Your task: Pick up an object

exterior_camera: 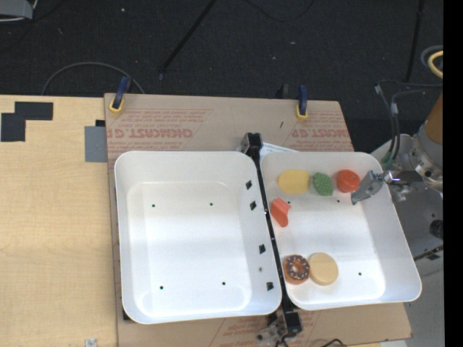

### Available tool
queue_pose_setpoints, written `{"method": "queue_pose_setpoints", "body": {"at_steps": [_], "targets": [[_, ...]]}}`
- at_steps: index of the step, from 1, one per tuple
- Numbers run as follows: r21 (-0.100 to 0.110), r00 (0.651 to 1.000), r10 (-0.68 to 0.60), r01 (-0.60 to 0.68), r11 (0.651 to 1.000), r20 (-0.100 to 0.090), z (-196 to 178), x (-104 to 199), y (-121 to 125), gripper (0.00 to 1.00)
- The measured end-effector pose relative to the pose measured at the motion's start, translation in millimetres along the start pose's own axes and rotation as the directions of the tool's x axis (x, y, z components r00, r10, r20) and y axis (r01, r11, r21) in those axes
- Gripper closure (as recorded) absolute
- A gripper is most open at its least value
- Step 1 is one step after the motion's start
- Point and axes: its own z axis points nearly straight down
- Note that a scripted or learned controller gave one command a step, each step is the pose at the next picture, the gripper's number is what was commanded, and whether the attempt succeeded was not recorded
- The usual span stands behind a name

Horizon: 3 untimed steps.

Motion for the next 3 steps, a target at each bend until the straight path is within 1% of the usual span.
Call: {"method": "queue_pose_setpoints", "body": {"at_steps": [1, 2, 3], "targets": [[0.01, 1.0, 0.002, -0.002, 1.0, -0.004, 160.4, -32.1, -2.2, 0.0], [-0.005, 1.0, 0.001, -0.001, 1.0, 0.0, 165.8, -13.5, -71.4, 0.0], [-0.004, 1.0, -0.004, 0.004, 1.0, 0.0, 166.2, 46.7, -9.0, 0.0]]}}
